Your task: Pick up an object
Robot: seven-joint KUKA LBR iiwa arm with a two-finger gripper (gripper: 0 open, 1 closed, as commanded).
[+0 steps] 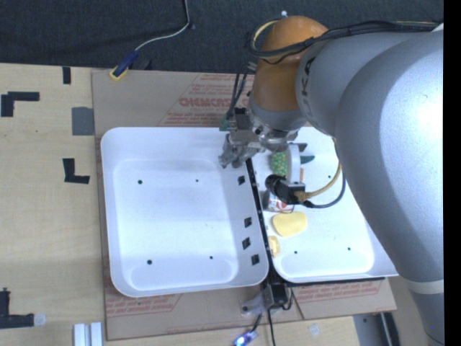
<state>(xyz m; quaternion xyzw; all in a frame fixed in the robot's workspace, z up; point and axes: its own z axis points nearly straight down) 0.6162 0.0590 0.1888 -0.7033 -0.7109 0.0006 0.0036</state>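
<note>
Hovering over the divider, nothing secured yet.

My jaws (238, 150) hang at the top of the wall between the left bin (119, 193) and the right bin (324, 269); whether they're parted, I can't tell. The yellow object (289, 225) lies in the right bin near that wall, a green item (278, 165) above it. Risk, I reckon: dropping here clips the rim, or the cable (324, 193) snags. Red print on the cardboard (194, 96) covering the worktop is too blurred to read.
</note>
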